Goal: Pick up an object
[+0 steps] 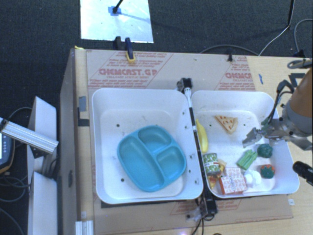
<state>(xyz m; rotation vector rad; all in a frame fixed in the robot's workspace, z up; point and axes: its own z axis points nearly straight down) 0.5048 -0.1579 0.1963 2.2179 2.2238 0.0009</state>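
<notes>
Camera view: arm over right bin, gripper low among small items

Bench w/ brown cardboard-like sheet point(161, 67) carries two shallow white plastic bins side by side. Left bin point(105, 131) holds a light-blue plastic divided tray point(151, 156), three compartments, sitting toward its front right. Right bin point(259, 104) holds the small stuff. Grey arm w/ orange band point(301, 104) comes in from the right; gripper point(254, 137) hangs low over the bin's middle, tips just above a green block point(247, 159) and beside a dark green round toy point(264, 150). Can't tell if its tips are spread or pressed; nothing seen betw. them. Other items: red-white box point(232, 184) at front wall, yellow banana-like piece point(202, 137) along left wall, orange waffle-patterned wedge point(226, 123) near back, green-label can point(211, 163), red-green round toy point(267, 170), white lump point(253, 178).
</notes>
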